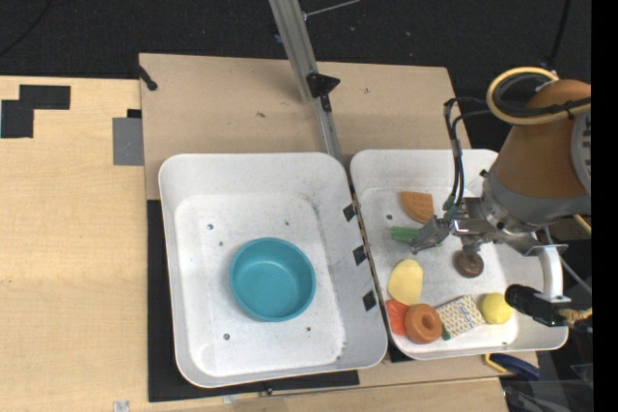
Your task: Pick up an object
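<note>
An orange wedge (418,205), green stick (405,233) and yellow lump (406,281) crowd the right bin (379,171), the gripper (436,233) reaching left just above them, its opening impossible to judge, while the left bin (193,178) holds a teal bowl (273,279) amid open floor.

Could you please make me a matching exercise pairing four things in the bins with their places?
Things:
1. bowl
2. orange ring
3. yellow ball
4. orange wedge

Places:
A. right bin, near its front right corner
B. left bin
C. right bin, toward its back
D. right bin, near its front left corner

Pairs: 1-B, 2-D, 3-A, 4-C
</note>
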Robot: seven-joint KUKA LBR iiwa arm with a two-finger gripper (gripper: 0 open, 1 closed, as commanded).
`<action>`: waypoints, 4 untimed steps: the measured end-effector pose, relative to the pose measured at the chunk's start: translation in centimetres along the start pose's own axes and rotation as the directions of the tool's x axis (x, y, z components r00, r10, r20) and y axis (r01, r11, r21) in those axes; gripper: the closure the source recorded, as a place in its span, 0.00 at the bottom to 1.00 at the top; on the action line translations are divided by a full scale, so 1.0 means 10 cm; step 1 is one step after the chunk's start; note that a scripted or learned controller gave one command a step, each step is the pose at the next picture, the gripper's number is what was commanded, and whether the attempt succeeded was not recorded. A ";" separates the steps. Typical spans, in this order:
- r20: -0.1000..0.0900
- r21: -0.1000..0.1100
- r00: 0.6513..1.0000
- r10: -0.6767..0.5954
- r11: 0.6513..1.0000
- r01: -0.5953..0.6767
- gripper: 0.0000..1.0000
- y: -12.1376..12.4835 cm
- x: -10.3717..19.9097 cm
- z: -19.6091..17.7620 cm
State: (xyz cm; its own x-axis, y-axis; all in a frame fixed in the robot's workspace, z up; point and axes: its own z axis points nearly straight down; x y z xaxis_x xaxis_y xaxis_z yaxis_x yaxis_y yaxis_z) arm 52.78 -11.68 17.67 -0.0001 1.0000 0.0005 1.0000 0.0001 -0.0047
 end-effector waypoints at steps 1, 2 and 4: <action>0.000 0.000 1.000 -0.001 1.000 0.001 0.00 0.06 0.04 0.46; 0.001 -0.004 1.000 0.001 1.000 -0.001 1.00 0.07 0.03 0.34; 0.001 -0.005 1.000 0.001 1.000 -0.001 1.00 0.11 -0.01 -0.33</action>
State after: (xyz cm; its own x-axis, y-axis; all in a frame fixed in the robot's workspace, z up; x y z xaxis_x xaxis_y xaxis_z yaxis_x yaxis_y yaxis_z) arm 53.90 -11.76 20.92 0.0005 1.0000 -0.0002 1.0000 -0.0005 -0.0002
